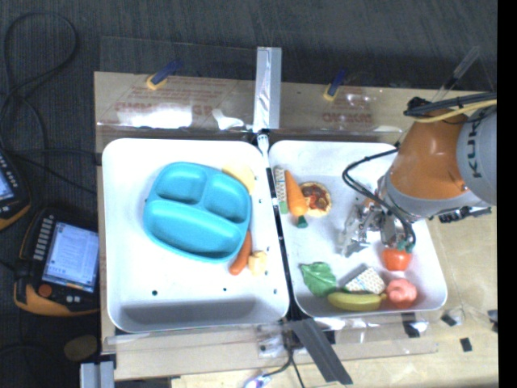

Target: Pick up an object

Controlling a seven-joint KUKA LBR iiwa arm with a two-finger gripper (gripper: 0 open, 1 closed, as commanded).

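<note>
arm: grey with orange band (pixel 432 164), enters from the right and hangs over the right bin (pixel 323 153)
gripper (pixel 367 229): metal, low over the bin's middle right; open or closed, cannot tell, and no object seen in it
nearest object: tomato (pixel 396 259), red, round, green stem cap, just below-right of the gripper; contact unclear
front row: banana (pixel 354 301), yellow, curved, along the front wall; checkered wedge (pixel 365 281) just behind it; pink round fruit (pixel 401 291) at the banana's right end; green leafy piece (pixel 319 277) to its left
far left side of right bin: carrot (pixel 294 194), orange, tapered, lying along the left wall; flat round pizza-like disc (pixel 316 198) beside it
left bin (pixel 121 217): blue divided tray (pixel 198 208), smooth plastic, upside down or not unclear; second orange carrot (pixel 241 255) and a small yellow piece (pixel 258 262) at its lower right edge; yellow item (pixel 239 176) at its upper right
bins: shallow, white, glossy, rounded corners, side by side
cable (pixel 363 172): black loop, running from the wrist over the right bin
</note>
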